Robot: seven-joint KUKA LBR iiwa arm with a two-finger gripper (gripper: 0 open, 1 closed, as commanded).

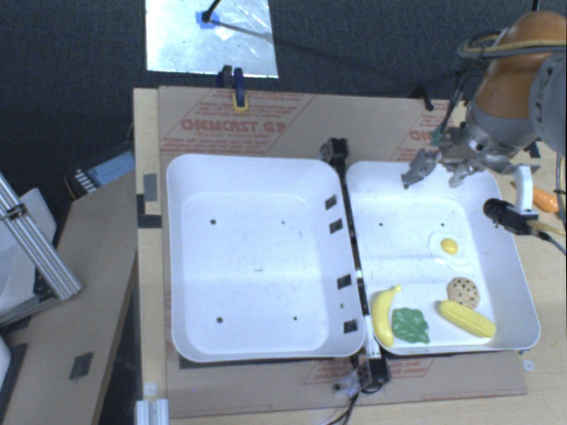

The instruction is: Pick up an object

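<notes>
the gripper (437, 168) is seen above the far edge of the right bin (509, 264), its two fingers spread apart with nothing between them. the graspable things are gathered well apart from it, toward the near side of that bin: a fried egg (448, 246) nearest, then a cookie (462, 291), a corn cob (467, 319), a green leaf (410, 325) and a banana (383, 316) against the inner wall. the left bin (186, 264) is not needed. the cookie or corn is judged the better target; the flat egg is likely to be missed, and the banana by the wall leaves little finger room
</notes>
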